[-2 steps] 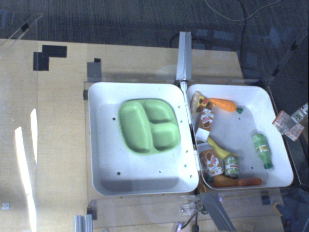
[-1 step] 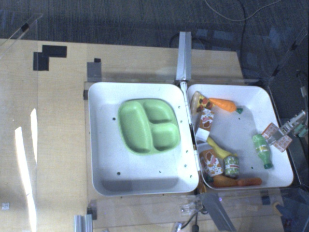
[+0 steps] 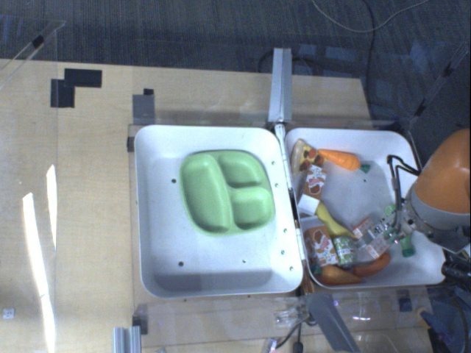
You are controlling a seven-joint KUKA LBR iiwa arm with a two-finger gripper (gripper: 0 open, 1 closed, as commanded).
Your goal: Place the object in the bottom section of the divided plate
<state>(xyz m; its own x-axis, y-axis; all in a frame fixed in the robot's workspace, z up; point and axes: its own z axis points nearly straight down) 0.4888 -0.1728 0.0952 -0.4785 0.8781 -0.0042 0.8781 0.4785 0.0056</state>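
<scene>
From my station I see the claw [image 3: 384, 232] low in the right bin [image 3: 375, 140], at its near right part, among the toy food; I cannot tell how it is set, because the metal parts blur into the clutter there. The arm's orange band [image 3: 446, 176] bulges in from the right edge, just above the bin's right wall.

The green divided plate [image 3: 227, 191] lies in the left bin [image 3: 158, 219], a little far of centre and tilted, with one long section on its left and two smaller sections on its right. I see nothing lying in any of its sections.

The things to pick from all sit in the right bin. A carrot [image 3: 340, 159] lies at the far side, beside a printed packet [image 3: 313, 176] near the wall between the bins. A yellow banana [image 3: 333, 223] lies in the middle, just left of the claw. Nearer to me are more printed packets [image 3: 327, 247], and at the near wall a reddish-orange sausage-like piece [image 3: 357, 270]. A small green item [image 3: 407, 250] sits just right of the claw.

A grey metal post [image 3: 280, 87] stands at the far end, between the bins, and a black cable [image 3: 368, 9] loops on the dark floor beyond.
</scene>
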